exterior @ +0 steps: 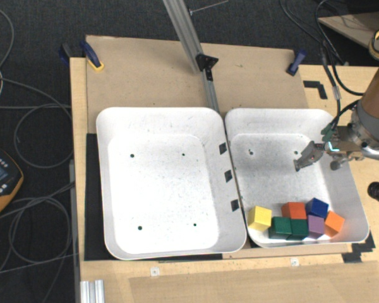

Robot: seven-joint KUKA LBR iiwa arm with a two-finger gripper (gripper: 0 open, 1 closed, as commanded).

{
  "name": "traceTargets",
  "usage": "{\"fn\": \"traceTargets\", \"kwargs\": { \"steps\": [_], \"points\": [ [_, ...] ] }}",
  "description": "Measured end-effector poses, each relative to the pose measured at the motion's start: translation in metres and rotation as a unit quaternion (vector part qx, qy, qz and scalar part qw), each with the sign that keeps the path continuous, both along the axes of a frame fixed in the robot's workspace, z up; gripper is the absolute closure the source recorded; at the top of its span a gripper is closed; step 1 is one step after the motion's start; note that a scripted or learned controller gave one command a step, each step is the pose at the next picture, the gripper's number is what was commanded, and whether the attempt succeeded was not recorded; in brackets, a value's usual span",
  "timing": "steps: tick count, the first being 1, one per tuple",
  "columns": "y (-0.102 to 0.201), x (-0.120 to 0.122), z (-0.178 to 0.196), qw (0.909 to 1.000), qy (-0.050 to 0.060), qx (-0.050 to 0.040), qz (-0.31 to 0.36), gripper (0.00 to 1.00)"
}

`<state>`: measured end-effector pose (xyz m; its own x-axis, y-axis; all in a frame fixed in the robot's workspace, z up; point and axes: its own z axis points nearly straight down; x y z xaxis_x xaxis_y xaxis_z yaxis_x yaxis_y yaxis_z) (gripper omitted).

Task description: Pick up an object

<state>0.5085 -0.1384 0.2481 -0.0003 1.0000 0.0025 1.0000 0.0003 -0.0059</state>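
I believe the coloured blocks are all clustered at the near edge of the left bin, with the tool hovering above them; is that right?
Not quite: the camera view shows the coloured blocks clustered at the near edge of the right bin, not the left bin. The tool does hover above them.

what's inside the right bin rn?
Right bin holds a cluster of blocks at its near edge: yellow, green, red-orange, blue, purple, orange. The hand hovers above its floor. Anything beneath the pile is covered.

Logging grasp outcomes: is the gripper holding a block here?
No, the gripper hangs open with nothing between its fingers, above the blocks in the right bin.
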Motion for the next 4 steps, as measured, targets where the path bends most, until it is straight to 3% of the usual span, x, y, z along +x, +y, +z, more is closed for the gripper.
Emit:
{"fn": "traceTargets", "kwargs": {
  "steps": [1, 3, 4],
  "points": [
    [0.0, 0.001, 0.002, 1.0, -0.002, -0.0006, 0.0, 0.0],
    [0.011, 0.0, -0.117, 1.0, 0.002, 0.0003, 0.0, 0.0],
    [0.012, -0.001, -0.151, 1.0, 0.0, 0.0001, 0.0, 0.0]
  ]
}}
